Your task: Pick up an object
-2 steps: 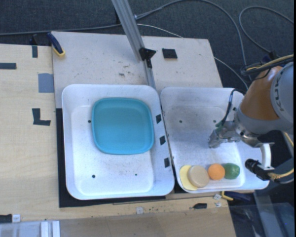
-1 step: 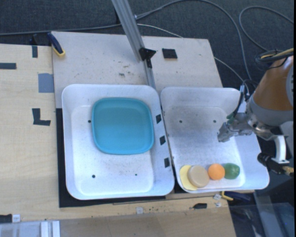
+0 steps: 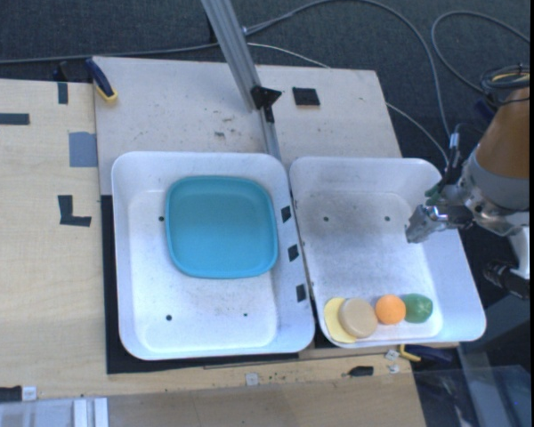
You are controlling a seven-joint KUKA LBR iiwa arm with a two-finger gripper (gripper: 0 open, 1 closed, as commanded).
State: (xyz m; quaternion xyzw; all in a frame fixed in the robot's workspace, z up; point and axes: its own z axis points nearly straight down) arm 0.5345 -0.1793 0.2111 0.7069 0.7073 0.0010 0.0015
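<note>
Hovering over the right edge of the right bin (image 3: 374, 172), the gripper (image 3: 420, 227) points leftward into the bin from the arm's wrist; whether it is open or closed cannot be told from this slanted view, and nothing shows in its grasp.

The pickable things sit in a tight row along the same bin's near edge, toward its near right corner: a yellow disc (image 3: 334, 320), a tan round piece (image 3: 359, 317) resting partly on it, an orange ball (image 3: 391, 310) just beside that, and a green ball (image 3: 418, 307) at the right end. The row's long axis runs along the near edge.

From the gripper the row lies toward the near edge, well apart, with the green ball nearest, almost straight toward that edge. The left bin (image 3: 133, 238) carries a blue plate (image 3: 221, 226), farther off across the divide.
</note>
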